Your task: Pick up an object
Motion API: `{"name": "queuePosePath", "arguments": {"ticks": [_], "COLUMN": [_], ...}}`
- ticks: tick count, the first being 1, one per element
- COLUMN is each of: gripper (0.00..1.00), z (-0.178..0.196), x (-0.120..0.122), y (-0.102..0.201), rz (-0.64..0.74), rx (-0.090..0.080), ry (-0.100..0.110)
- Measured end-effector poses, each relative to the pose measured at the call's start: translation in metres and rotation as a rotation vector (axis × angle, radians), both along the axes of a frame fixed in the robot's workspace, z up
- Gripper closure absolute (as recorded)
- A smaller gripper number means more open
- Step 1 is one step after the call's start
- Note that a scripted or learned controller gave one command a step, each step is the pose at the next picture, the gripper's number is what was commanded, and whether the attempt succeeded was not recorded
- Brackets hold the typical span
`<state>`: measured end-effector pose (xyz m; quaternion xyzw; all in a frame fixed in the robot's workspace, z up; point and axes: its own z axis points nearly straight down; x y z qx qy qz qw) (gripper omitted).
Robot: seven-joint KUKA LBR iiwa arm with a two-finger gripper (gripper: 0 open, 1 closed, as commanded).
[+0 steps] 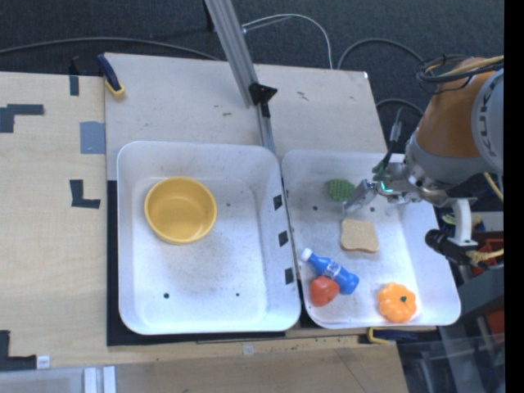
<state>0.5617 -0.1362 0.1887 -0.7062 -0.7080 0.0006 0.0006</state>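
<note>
Camera view, gripper [360, 196] open over right bin [426, 301], gripping nothing, between green object [338, 189] and bread slice [359, 236]

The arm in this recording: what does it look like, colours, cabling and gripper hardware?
The arm has a rounded grey body with a broad orange band above the wrist. Dark cables loop over its top. The gripper is small, metallic grey and dark, with a teal-green light spot at its base. A white fitting and dark hardware sit just below the arm.
</note>
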Motion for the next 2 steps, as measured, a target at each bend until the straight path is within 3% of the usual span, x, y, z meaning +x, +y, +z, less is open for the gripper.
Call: {"name": "queuePosePath", "arguments": {"ticks": [1,2], "gripper": [0.0,0.0], "z": [-0.044,-0.092], "x": [0.002,0.004], "y": [0.001,0.001], "rz": [-0.001,-0.001], "rx": [0.0,-0.003], "ry": [0.005,-0.005]}}
